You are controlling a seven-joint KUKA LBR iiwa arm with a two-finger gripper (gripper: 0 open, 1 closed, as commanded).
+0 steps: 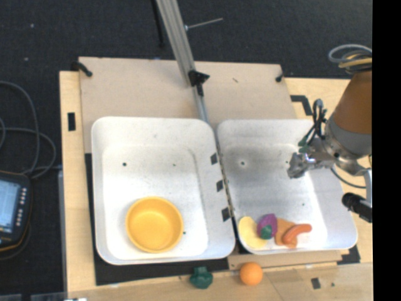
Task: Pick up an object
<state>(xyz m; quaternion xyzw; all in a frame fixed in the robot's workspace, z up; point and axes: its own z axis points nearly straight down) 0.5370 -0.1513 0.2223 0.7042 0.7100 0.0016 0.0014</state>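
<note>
Orange ball (250, 273) and green toy (201, 278) sit nearest, outside the bins. Toy food (280, 229) crowds the right bin's (263, 162) near edge; yellow bowl (154, 224) fills the left bin (150, 149). Farther back, gripper (297, 166) hangs above bare floor, its opening too blurred to tell.

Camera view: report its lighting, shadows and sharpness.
Camera view: even overhead light with no hard glare; the white bins look bright, with grey smudging in the right bin; a soft shadow rings the yellow bowl; the whole image is soft, and the gripper and the small toys are too blurred for detail.
</note>
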